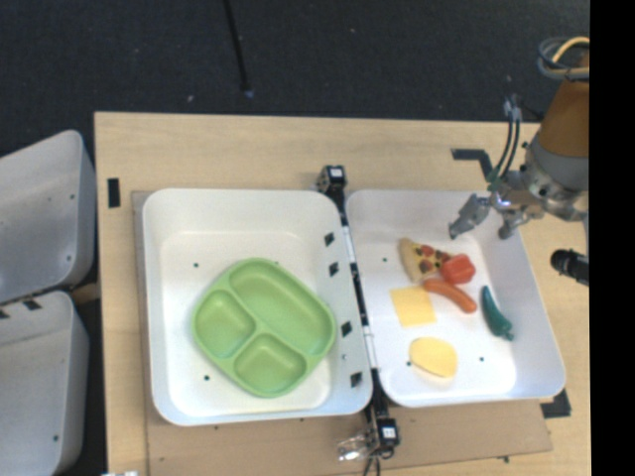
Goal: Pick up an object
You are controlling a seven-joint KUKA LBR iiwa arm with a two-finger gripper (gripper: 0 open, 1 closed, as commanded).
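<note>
Camera view, fixed above, looking down at a slant on a pale wooden bench (248,152) bearing two shallow white bins side by side. In the left bin (164,266): a green divided plate (263,325) with three compartments, lying flat slightly below the middle. In the right bin (531,296): a cluster of toy foods. Near the upper middle, a pizza slice (422,258), pointed end toward the left, touching a red pepper-like piece (458,267) at its right. Just below those, an orange sausage-shaped piece (451,295) lying at a slant. Left of it and touching or nearly so, a flat yellow square of cheese (414,306). Below that, apart from it, a rounded yellow lump (435,357) near the front of the bin. Toward the right wall, a slim dark green pod-like piece (496,312), set on a diagonal.

Reaching in from the right, the grey arm with its orange band, gripper (484,219) hanging over the upper right corner of the right bin, above and to the right of the pizza slice, well apart from every toy. Fingers spread apart, released, with nothing between them. All pickable pieces lying loose on the bin floor, none lifted
</note>
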